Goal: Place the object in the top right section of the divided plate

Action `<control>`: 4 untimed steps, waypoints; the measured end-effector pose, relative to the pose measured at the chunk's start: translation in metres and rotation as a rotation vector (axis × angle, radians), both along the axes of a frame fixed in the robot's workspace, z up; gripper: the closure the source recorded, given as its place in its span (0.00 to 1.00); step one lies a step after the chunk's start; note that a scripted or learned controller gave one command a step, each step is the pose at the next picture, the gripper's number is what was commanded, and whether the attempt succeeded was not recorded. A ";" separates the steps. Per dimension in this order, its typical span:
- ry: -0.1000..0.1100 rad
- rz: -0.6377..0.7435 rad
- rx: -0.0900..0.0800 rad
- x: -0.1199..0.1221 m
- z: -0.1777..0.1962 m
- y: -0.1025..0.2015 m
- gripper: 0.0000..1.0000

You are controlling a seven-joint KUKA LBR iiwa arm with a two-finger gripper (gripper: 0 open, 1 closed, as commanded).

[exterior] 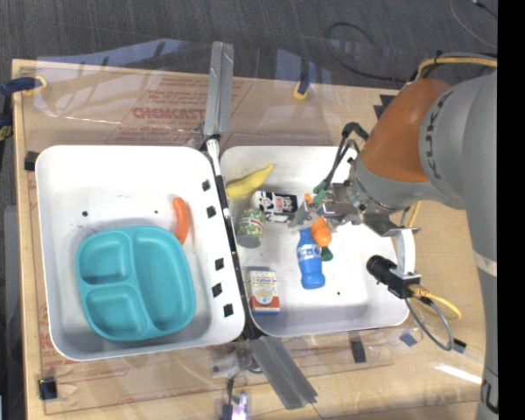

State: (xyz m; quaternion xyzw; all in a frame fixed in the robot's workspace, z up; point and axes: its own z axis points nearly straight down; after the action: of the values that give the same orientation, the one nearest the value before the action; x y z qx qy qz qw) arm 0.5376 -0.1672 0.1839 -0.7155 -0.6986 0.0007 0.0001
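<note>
Arm (420, 147) reaches in from the right, wrist bent down over the right bin (367, 309). Pincer (319, 210) sits low among the items; whether it is parted or closed cannot be told. Red lettering on the bench (114, 94) sheet is unreadable. Plate (136, 281) lies in the left bin (70, 173). Carrot (181, 220) lies just beyond the plate's upper right, long axis near vertical in view.

We see even, bright overhead light; glare washes the white bins (114, 169), the clear plastic sheet (149, 94) behind them shines, shadows stay soft, detail slightly blurred.
</note>
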 end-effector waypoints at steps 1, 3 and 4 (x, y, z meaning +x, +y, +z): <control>0.003 -0.039 0.001 0.001 0.007 0.085 1.00; 0.000 -0.023 0.001 -0.015 0.035 0.206 1.00; 0.001 0.177 0.001 -0.004 0.063 0.273 1.00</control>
State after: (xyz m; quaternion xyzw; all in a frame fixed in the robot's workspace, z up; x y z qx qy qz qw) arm 0.5339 0.1059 0.2472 -0.6508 -0.7593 0.0010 0.0007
